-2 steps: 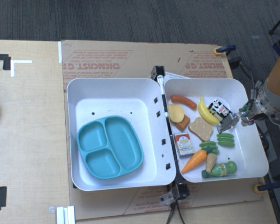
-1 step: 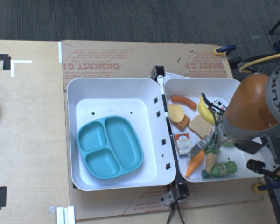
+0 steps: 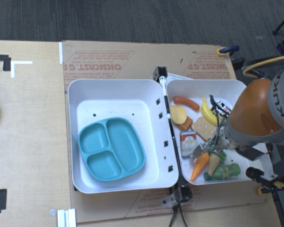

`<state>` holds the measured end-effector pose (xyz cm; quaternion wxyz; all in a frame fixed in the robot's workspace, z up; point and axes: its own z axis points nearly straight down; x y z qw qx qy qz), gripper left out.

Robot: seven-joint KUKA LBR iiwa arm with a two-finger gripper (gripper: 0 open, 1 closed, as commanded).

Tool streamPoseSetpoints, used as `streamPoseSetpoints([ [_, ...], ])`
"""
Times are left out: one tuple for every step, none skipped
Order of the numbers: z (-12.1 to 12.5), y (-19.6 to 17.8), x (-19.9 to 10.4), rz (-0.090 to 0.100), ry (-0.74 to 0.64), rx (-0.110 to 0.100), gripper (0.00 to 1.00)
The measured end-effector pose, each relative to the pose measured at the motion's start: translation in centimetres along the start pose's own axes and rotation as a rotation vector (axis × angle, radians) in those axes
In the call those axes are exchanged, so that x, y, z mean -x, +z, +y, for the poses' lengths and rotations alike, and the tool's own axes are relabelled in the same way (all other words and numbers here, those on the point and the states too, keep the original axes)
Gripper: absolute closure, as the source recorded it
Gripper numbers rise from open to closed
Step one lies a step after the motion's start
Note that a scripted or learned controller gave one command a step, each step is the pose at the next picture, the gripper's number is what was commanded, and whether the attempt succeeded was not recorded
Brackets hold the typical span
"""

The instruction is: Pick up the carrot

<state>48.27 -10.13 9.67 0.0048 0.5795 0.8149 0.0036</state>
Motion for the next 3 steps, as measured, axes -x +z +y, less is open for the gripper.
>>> streamPoseSetpoints([
  [0.1, -0.6, 0.1, -0.002, 0.01, 0.001, 1.0],
  [-0.3, 0.5, -0.4, 0.001, 0.333, -0.01, 1.0],
  [2.8, -9.4, -8.6, 0.001, 0.381, -0.013, 1.0],
])
